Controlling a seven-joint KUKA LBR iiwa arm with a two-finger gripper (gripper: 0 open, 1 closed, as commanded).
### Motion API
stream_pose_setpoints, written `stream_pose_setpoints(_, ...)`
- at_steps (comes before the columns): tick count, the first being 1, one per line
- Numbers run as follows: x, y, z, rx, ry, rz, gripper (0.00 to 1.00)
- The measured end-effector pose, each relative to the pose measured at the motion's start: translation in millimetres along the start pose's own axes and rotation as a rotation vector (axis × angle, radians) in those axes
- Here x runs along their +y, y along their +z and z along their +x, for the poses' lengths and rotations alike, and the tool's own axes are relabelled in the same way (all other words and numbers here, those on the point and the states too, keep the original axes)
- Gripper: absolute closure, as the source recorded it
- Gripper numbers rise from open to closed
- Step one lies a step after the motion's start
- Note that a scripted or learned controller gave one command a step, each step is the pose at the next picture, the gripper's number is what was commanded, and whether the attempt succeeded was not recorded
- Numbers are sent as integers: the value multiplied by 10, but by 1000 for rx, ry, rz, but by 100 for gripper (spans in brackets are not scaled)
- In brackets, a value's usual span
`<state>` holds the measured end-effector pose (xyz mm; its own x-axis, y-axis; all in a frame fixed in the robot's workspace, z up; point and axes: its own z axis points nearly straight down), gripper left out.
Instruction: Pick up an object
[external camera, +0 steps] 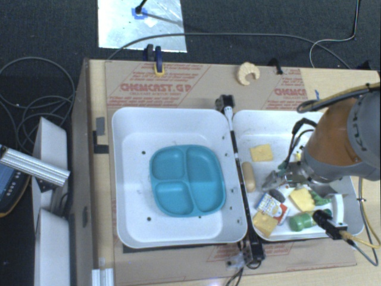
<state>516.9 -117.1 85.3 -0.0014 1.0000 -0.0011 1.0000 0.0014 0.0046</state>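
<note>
Two shallow white bins point(178, 121) sit on printed cardboard over dark carpet. A glossy blue sectioned plate point(186, 180) fills the left one; toy foods point(265, 212) (blocky, plastic-looking) crowd the right, beneath the gripper point(277, 180), whose grip cannot be judged.

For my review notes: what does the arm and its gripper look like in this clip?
The arm is grey with a broad orange band above the wrist. Black cables loop along its left side. The gripper is a small, dark grey metal assembly at the tip.
</note>
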Motion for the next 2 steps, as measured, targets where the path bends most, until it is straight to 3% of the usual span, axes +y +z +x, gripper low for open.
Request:
stream_pose_setpoints(1, 14, -107, -3, -1, -1, -4, 100)
stream_pose_setpoints(2, 277, -1003, 642, 2, -4, -1, 100)
